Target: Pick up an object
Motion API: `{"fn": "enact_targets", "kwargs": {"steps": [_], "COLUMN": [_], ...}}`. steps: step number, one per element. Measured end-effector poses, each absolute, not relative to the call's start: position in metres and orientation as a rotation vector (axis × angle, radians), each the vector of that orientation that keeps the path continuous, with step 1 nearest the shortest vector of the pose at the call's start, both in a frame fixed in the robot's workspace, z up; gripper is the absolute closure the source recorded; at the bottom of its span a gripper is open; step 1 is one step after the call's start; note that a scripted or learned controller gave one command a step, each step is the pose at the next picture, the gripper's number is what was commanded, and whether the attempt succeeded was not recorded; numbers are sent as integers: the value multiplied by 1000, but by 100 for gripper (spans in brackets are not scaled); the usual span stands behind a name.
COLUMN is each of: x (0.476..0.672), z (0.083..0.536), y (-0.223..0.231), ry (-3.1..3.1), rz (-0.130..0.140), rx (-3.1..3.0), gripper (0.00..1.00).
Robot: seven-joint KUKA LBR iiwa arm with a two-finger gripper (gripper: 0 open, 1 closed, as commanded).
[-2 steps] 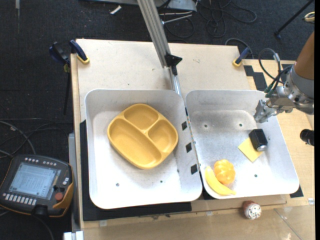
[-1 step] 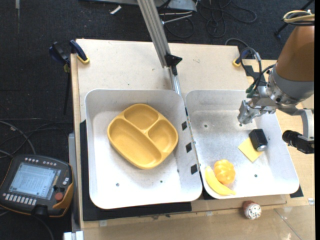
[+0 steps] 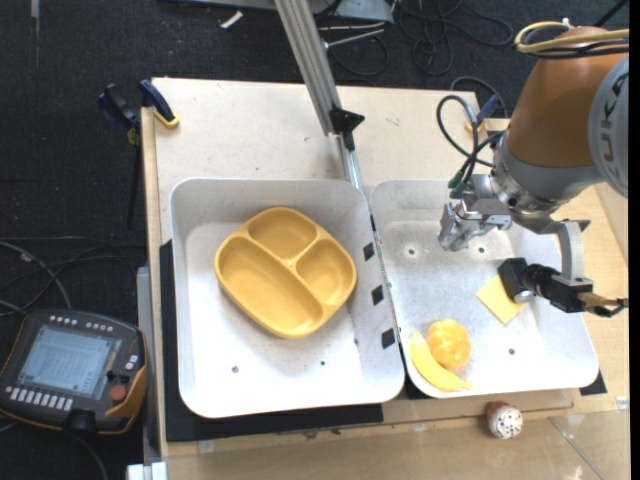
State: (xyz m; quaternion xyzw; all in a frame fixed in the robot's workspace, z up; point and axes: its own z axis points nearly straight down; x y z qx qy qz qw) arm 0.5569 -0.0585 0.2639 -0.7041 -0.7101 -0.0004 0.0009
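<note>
Nearest, beside right bin (image 3: 560, 368)'s front rim: small speckled ball (image 3: 506, 421). Inside, front: banana (image 3: 432, 366), orange fruit (image 3: 449, 340); beyond, yellow card (image 3: 499, 298). Farther back: gripper (image 3: 462, 230), jaws' spread unclear, carrying nothing. Approach stage; next, descent onto fruit.

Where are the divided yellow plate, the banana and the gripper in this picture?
divided yellow plate (image 3: 286, 270): camera view, on its centre ridge.
banana (image 3: 432, 370): camera view, mid-length on its peel.
gripper (image 3: 458, 234): camera view, midway between its fingertips.

yellow divided plate (image 3: 287, 269), white bins (image 3: 200, 368) — orange fruit (image 3: 449, 341)
</note>
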Motion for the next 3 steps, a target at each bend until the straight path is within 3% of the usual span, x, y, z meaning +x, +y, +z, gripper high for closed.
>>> {"fn": "enact_targets", "kwargs": {"steps": [2,3], "x": [540,522], "z": [254,244], "y": [38,97], "ry": [-2227,-2229], "rz": [1,1], "rx": [-2212,-2210], "gripper": [100,100]}}
